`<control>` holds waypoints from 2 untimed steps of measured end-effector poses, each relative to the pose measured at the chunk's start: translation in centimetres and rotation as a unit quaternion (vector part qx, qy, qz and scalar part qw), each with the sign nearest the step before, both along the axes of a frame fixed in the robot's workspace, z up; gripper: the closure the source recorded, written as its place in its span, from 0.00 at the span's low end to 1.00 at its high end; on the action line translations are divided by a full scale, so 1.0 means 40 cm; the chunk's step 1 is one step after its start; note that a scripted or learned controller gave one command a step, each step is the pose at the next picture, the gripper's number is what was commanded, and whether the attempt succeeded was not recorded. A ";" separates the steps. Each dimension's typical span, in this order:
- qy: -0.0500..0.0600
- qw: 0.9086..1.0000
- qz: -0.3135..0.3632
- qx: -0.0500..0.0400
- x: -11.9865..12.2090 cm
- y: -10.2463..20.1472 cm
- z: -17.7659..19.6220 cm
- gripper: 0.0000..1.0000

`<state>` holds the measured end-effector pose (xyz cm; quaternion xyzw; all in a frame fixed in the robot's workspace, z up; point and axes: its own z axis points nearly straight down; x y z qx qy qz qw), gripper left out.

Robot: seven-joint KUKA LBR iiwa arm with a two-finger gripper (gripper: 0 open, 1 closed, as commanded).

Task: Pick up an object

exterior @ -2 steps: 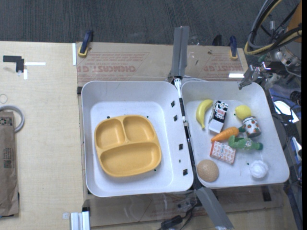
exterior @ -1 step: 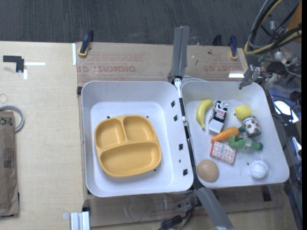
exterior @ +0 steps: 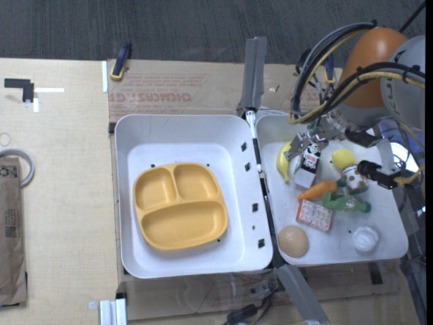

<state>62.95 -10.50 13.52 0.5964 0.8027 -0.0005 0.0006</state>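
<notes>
The gripper (exterior: 306,156) sits low in the upper left of the right bin (exterior: 389,246), over a small black-and-white item (exterior: 310,158) beside a banana (exterior: 284,161); whether its fingers are apart or together I cannot tell. A clean pick probably needs one item singled out, since the lemon (exterior: 343,158), carrot (exterior: 316,190) and patterned box (exterior: 314,215) crowd close. The left bin (exterior: 128,181) holds a yellow divided plate (exterior: 180,205).

The robot arm (exterior: 399,80) is grey with a big round orange part (exterior: 373,63). Black and yellow cables (exterior: 331,53) loop around it.
</notes>
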 end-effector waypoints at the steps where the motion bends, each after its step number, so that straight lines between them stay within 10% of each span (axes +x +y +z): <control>1: 0.001 1.000 0.018 0.000 -0.274 -0.068 -0.017 0.00; 2: 0.000 1.000 0.017 0.000 -0.273 -0.069 0.006 1.00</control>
